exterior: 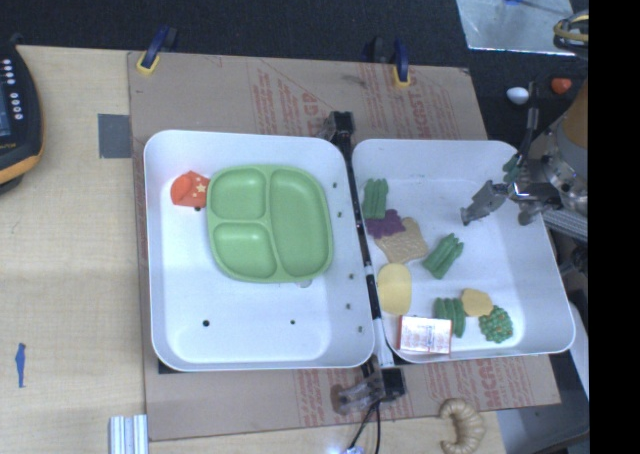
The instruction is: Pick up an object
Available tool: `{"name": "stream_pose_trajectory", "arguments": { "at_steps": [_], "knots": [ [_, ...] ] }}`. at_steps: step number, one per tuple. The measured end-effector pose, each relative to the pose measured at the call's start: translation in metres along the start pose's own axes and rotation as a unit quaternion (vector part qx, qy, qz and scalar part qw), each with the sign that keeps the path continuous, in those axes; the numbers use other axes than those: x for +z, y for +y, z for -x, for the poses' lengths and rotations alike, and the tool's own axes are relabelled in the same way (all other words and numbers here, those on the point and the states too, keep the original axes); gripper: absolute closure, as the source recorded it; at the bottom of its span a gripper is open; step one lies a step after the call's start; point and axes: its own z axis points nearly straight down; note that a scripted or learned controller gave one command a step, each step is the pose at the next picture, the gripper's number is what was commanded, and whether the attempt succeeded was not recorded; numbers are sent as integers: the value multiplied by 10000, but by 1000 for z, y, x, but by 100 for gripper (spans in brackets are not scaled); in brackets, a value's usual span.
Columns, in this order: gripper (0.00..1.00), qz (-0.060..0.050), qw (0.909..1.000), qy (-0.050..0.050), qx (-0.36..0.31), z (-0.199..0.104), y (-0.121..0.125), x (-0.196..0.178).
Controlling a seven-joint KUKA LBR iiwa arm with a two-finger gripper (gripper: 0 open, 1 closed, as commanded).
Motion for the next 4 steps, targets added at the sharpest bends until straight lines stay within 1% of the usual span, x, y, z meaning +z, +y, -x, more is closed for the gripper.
{"name": "stream_pose_trajectory", "arguments": {
  "at_steps": [1, 2, 3, 4],
  "knots": [
    [0, -6, 10000, 12, -9, -33, 3, 134],
    [100, 22, 10000, 0, -12, -31, 6, 117],
    [0, 19, 10000, -2, -15, -31, 5, 117],
    [0, 33, 10000, -1, 9, -25, -22, 128]
  ]
}}
